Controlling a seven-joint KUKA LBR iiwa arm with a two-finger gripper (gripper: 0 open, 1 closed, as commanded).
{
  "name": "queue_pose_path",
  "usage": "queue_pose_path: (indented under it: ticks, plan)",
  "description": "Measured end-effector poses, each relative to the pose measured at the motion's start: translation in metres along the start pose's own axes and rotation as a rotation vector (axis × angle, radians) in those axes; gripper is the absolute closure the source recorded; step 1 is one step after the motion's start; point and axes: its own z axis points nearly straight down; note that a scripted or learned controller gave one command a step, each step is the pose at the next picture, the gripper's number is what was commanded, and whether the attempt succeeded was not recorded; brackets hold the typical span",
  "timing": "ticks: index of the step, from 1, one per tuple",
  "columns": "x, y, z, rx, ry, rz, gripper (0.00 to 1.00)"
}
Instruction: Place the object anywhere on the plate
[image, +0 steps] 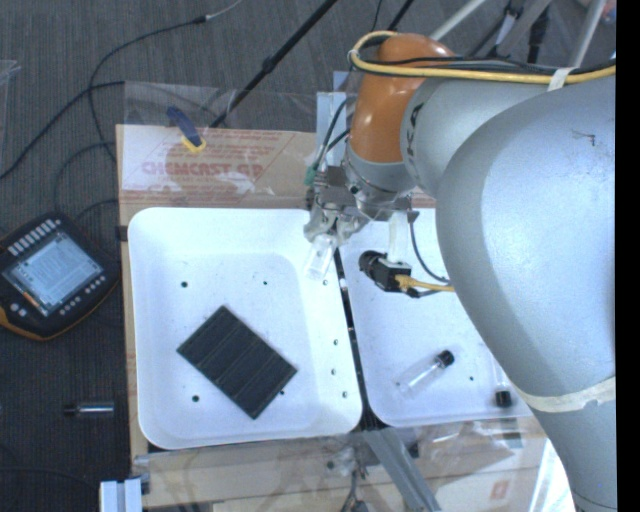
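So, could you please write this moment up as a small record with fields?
arm: grey KUKA arm, reaching in from the right
gripper: gripper above the left bin's upper right rim
left bin: left bin holds a dark ribbed plate, lying flat
right bin: right bin holds a clear vial with a black cap
vial state: lying on its side, apart from the gripper
off the bench: teach pendant at left

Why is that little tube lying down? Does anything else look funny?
The tube lies on its side in the right bin, not on the plate, which sits crooked in the left bin. The gripper hangs over the rim between the bins. Nothing looks spilled or broken.
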Motion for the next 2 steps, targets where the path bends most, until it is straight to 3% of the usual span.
queue_pose_path:
  ticks: [1,2]
  plan:
    - [0.082,0.011,-0.051,-0.003,-0.001,-0.282,1.00]
    - [0.147,0.006,-0.060,-0.004,-0.001,-0.615,1.00]
